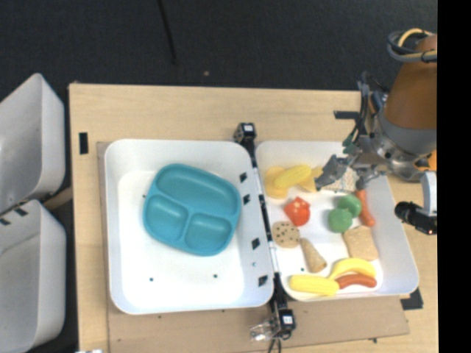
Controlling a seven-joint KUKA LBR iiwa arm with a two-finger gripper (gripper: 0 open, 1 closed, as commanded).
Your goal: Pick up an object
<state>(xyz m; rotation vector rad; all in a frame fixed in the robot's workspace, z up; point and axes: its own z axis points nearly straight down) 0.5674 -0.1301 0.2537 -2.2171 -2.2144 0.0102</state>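
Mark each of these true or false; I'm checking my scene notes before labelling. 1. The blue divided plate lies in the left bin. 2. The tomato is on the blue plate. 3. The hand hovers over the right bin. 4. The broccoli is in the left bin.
1. The blue divided plate lies in the left bin: true.
2. False: the tomato lies in the right bin.
3. The hand hovers over the right bin: true.
4. False: the broccoli is in the right bin.
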